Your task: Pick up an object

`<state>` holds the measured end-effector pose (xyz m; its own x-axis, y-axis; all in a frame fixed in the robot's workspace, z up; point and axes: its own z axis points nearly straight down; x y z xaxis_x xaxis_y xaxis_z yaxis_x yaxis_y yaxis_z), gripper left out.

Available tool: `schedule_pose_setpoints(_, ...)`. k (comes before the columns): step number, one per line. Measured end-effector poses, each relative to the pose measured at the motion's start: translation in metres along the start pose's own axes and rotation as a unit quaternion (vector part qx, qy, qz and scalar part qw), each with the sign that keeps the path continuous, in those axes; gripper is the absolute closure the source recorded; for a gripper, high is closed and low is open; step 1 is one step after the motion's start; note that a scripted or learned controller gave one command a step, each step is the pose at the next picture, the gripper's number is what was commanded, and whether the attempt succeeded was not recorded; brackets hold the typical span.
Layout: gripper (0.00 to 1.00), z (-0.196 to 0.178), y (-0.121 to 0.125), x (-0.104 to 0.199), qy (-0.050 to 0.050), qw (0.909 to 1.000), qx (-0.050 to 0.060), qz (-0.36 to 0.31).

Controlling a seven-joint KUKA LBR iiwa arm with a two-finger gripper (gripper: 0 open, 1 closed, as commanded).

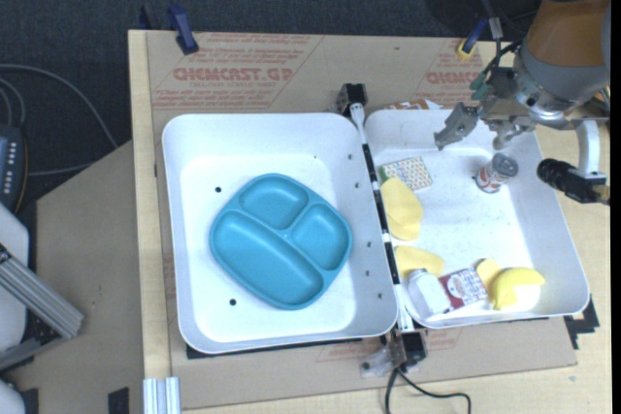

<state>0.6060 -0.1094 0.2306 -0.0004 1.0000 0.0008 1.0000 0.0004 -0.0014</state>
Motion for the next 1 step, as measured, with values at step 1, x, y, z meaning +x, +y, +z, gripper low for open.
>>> schedule_pose_setpoints(1, 0.0, 0.0826, -0.0868, -0.0496, -0.001, 1.0, 0.0, 0.001)
